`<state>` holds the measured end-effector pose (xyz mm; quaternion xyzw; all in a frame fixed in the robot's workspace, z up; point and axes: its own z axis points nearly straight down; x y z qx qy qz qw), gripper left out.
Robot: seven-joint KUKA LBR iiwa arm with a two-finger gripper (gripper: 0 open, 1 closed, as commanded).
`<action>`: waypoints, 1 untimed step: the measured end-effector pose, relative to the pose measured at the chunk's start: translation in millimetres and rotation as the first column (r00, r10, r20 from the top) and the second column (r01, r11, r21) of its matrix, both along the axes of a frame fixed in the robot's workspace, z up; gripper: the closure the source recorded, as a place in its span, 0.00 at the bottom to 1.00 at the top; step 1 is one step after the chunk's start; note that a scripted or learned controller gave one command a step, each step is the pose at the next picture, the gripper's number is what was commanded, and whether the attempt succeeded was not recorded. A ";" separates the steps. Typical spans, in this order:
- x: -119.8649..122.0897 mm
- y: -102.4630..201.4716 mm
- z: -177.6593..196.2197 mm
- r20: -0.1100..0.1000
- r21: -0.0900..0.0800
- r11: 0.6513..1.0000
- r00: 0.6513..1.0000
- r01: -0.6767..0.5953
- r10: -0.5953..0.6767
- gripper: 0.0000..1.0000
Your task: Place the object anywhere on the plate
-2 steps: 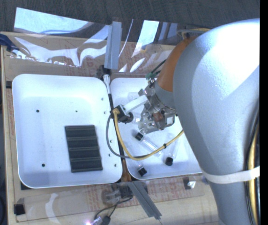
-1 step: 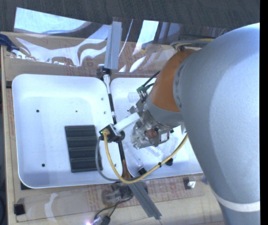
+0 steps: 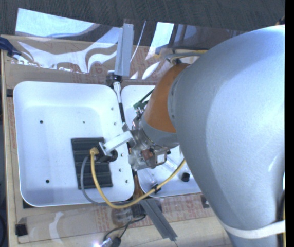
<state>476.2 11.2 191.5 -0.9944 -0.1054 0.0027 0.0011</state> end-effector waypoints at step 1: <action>79.6 65.2 15.5 0.003 0.001 0.915 0.915 -0.403 0.403 1.00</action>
